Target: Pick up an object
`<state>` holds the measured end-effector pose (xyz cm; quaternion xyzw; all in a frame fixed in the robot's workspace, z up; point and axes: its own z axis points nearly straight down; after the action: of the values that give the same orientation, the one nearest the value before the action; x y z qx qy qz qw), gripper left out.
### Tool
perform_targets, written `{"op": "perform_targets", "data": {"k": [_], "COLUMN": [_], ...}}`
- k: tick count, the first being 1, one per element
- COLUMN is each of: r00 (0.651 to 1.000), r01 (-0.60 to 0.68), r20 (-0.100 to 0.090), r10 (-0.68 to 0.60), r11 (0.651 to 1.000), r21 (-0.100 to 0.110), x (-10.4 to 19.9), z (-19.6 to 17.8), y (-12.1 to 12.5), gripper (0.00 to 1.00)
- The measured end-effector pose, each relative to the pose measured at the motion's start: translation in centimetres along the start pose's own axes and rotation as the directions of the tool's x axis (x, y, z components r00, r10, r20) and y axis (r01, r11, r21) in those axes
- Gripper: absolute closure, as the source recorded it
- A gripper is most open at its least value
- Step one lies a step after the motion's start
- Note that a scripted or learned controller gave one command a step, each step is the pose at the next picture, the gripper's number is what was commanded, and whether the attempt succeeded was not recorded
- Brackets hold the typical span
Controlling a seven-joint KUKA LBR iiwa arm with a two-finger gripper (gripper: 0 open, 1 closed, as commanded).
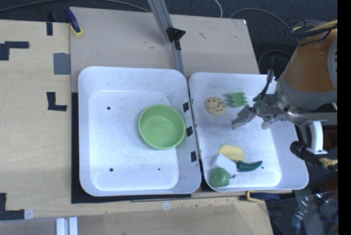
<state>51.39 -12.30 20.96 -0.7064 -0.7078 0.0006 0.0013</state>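
A: On the tabletop [137, 44] we are looking at two white bins side by side. The left bin [104, 118] is carrying just a green bowl [162, 126]; the right bin [274, 173] is holding all the small pieces. Which one are we going for?

B: Working downward in size: the cookie [215, 106] is lying near the right bin's upper left, with a leafy green piece [237, 99] just beside it. At the bin's near edge a yellow piece [232, 152], a white block [224, 163], a green ball [219, 177] and a dark green pepper [249, 166] are crowding together, touching or nearly so.

A: And where is our hand [245, 117] sitting?

B: It is hovering over the middle of the right bin, between the two groups, pinching nothing. Its fingers [240, 120] are looking spread, one dark tip pointing down and left, though the slant is making the gap hard to read.

A: Then we are judging the upper pair the easier target?

B: We are. The cookie is lying flat and apart from the bin wall, and the leafy piece is closest to the hand. The lower cluster is risking a grip on two things at once, or a nudge with no catch.

A: So how are we doing this well?

B: We are centering over one single item, keeping the fingers wide until they are straddling it, descending straight, and closing only once both tips are flanking it. We are also keeping clear of the bin's divider.
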Motion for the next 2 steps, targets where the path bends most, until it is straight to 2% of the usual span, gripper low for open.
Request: {"op": "perform_targets", "data": {"k": [1, 2], "r00": [1.0, 1.0], "r01": [0.0, -0.002], "r20": [0.0, 0.0], "r10": [0.0, 0.002], "r11": [1.0, 1.0], "r21": [0.0, 0.006], "x": [0.0, -0.3], "z": [0.0, 5.9], "y": [0.0, -1.0], "gripper": [0.0, 0.0]}}
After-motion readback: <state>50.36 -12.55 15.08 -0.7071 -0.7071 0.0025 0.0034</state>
